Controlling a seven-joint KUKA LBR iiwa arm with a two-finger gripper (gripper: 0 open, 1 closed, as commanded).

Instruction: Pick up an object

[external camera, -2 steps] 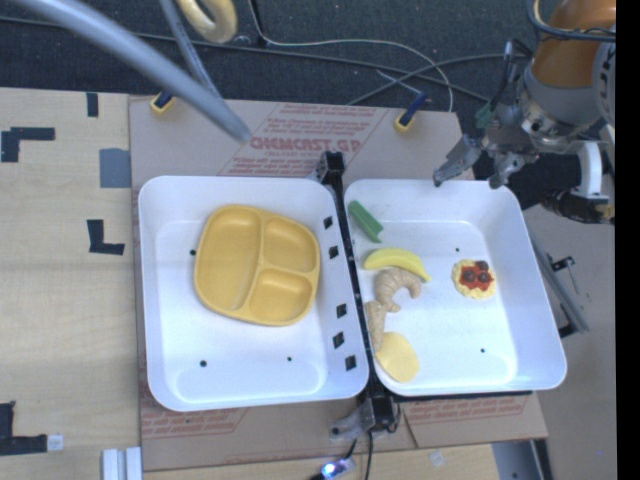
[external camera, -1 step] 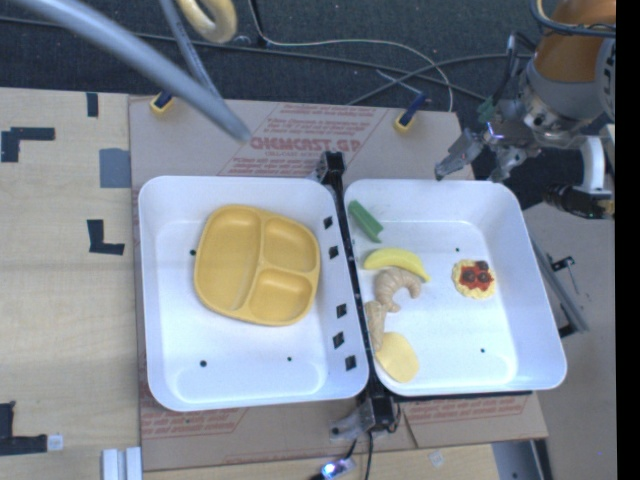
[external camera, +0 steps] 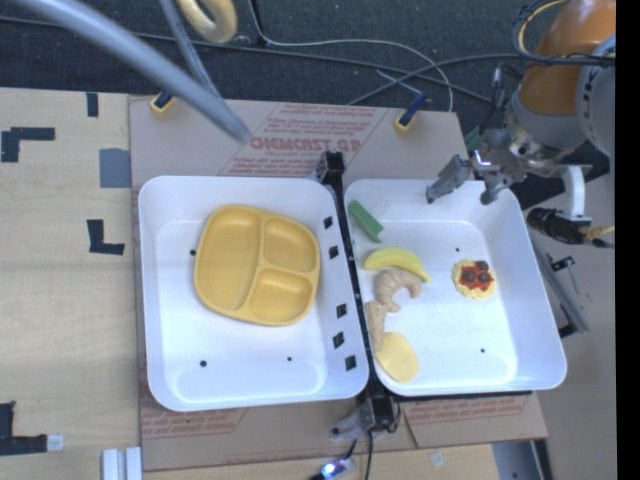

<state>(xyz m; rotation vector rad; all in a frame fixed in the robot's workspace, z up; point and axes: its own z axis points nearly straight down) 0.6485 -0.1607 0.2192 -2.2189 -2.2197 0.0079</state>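
Objects for the pick all lie in the right bin [external camera: 535, 298]: a green block [external camera: 365, 220] near its far left corner, a banana [external camera: 395, 261] just below that, a croissant [external camera: 397, 286] touching the banana's underside, a pale yellow round piece [external camera: 398, 357] near the front left, and a small tart [external camera: 474, 278] with red and dark topping, apart from the rest toward the right side. None of them is lifted; each rests on the bin floor

The left bin [external camera: 165, 298] carries a yellow divided tray [external camera: 257, 265]

The claw [external camera: 468, 182] hangs over the far edge of the right bin, near its back right corner, with its two fingers spread wide and nothing between them. It stands well apart from every object, so my reading is that the approach step is in hand and no grasp has begun

The next move calls for choosing one target and bringing the spread fingers down over it. The tart looks the easiest choice, since it sits alone with bare floor around it and is nearest the claw. The banana and croissant touch, so fingers lowered there could strike both or push one aside. Whichever is chosen, the claw must travel inward from the rim and descend before closing
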